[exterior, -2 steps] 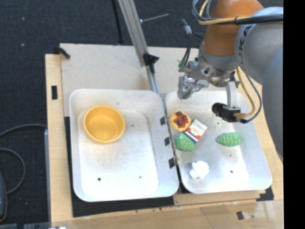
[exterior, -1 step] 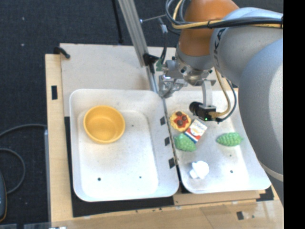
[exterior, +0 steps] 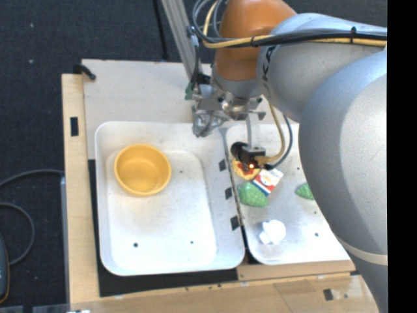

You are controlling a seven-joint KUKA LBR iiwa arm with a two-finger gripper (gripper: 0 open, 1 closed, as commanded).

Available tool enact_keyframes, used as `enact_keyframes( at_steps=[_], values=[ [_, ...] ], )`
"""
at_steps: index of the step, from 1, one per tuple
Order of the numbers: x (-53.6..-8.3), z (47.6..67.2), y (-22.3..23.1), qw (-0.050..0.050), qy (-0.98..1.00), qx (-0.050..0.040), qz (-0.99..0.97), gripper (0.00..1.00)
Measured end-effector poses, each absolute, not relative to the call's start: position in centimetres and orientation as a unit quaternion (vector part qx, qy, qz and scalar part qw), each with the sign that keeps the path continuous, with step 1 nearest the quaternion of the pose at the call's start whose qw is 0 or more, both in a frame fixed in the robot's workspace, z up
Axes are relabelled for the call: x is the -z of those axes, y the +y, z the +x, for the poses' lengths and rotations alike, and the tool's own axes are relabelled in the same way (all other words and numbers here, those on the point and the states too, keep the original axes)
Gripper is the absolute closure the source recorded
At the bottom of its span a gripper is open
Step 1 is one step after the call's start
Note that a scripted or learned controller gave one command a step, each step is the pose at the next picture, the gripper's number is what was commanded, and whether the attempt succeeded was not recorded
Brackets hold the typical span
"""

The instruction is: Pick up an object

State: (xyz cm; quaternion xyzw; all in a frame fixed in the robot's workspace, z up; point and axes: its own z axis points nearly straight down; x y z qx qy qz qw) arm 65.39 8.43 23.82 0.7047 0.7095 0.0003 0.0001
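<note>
My gripper [exterior: 223, 121] hangs below the orange wrist band, over the far end of the divide between the two bins. A yellow bowl [exterior: 142, 169] sits upright in the left bin [exterior: 163, 246], to the gripper's lower left. In the right bin [exterior: 306, 253], just below the gripper, lie a green object [exterior: 253, 195], a white packet with red and blue print [exterior: 268, 180], a small orange-yellow piece [exterior: 245, 169] and a white crumpled object [exterior: 272, 231]. A second green piece [exterior: 303, 191] peeks out from under the arm. I see nothing held in the gripper.
A black part with a red light [exterior: 248, 154] hangs on a cable just above the right bin's objects. A slanted metal rail [exterior: 177, 25] rises behind the bins. The grey arm covers most of the right bin's far and right side.
</note>
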Motion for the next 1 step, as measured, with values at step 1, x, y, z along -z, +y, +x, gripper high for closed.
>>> enact_keyframes(
  at_steps=[1],
  values=[
    [-23.88,65.4,8.1,0.001,0.708,0.0003,0.706,0.0]
  ],
)
